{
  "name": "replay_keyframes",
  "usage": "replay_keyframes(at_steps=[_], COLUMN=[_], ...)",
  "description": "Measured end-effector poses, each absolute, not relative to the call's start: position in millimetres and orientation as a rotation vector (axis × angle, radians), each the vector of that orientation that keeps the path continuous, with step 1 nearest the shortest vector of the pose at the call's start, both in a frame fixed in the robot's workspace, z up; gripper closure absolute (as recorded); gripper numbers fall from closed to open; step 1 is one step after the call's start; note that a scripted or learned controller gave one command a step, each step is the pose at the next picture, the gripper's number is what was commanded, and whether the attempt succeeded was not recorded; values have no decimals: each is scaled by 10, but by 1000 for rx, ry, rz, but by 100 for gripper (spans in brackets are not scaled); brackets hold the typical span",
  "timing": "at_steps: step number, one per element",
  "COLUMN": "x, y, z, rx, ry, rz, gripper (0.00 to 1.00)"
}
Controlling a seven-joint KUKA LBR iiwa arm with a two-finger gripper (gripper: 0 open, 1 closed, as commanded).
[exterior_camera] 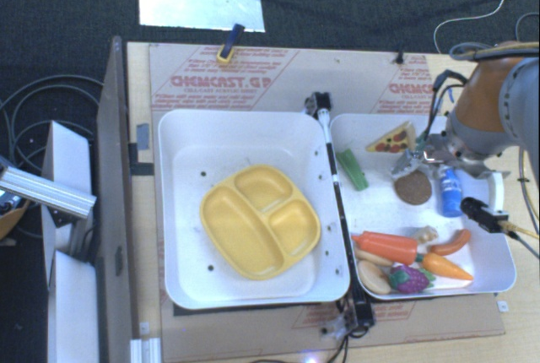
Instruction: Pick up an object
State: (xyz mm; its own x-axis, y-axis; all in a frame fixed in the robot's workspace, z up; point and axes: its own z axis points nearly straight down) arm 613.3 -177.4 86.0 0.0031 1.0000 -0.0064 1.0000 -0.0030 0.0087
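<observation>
1. Camera view is looking down on the tool, which is hanging low over the right bin, at the end of the grey arm reaching in from the right.
2. Whether the tool is open or closed, I cannot tell; nothing is visibly sitting in its grip.
3. Directly below and just beside the tool, a brown round cookie is lying flat on the bin floor, looking like the nearest candidate for the pick.
4. A blue bottle is lying just right of the cookie, its long axis running roughly toward the front of the bin.
5. A pizza slice is sitting just up and left of the tool, and a green pod is lying further left near the bin wall.
6. Toward the front, a carrot, a sausage and purple grapes are crowding together.
7. Well apart, the left bin is holding a yellow divided plate on the worktop.
</observation>
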Motion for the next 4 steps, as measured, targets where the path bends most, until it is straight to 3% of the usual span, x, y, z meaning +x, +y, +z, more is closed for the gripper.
replay_keyframes(at_steps=[1,2,3,4], x=[6633,6027,6610,6304], y=[-2045,-1373,-1476,-2020], z=[969,836,858,859], rx=[2210,2218,2210,2225], ry=[2220,2232,2223,2228], rz=[6,-1,7,23], gripper=[0,0,0,0])
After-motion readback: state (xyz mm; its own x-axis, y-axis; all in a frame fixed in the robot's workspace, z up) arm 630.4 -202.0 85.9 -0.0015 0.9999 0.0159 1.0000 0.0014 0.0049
